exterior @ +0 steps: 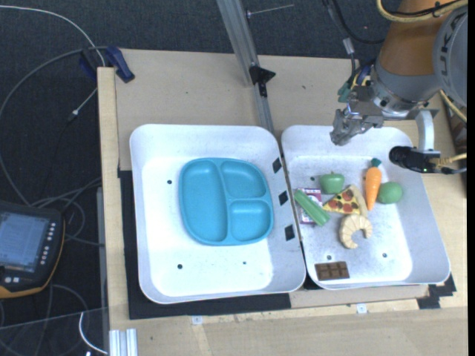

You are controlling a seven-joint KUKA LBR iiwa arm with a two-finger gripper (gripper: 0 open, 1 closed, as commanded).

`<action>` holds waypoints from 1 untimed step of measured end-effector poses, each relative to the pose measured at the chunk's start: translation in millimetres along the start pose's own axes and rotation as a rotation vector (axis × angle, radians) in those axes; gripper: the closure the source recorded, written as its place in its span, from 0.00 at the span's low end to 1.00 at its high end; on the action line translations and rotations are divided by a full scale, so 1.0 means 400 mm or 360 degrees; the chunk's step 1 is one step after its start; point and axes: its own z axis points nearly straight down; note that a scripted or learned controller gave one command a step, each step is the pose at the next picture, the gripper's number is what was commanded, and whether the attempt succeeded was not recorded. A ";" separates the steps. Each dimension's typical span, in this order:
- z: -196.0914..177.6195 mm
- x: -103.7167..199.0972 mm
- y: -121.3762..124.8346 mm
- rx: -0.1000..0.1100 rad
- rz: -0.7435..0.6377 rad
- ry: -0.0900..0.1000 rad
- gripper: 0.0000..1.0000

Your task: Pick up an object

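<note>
Grey two-finger gripper (347, 133) hovers at 12 o'clock of right white bin (423, 254), finger spacing indiscernible, nothing held; orange plastic carrot (372, 185) lies upright-ish at 5 o'clock of it: descend centred, straddling its narrow width.

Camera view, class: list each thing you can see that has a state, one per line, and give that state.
Gripper: above the right bin's far edge, holding nothing seen.
Blue tray: flat in the left bin.
Carrot: lying in the right bin, beside the green ball.
Croissant: lying loose.
Pizza slice: lying flat.
Chocolate bar: flat at the near edge.
</note>
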 end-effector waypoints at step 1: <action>-0.023 0.128 -0.043 0.0001 -0.0001 0.0000 1.00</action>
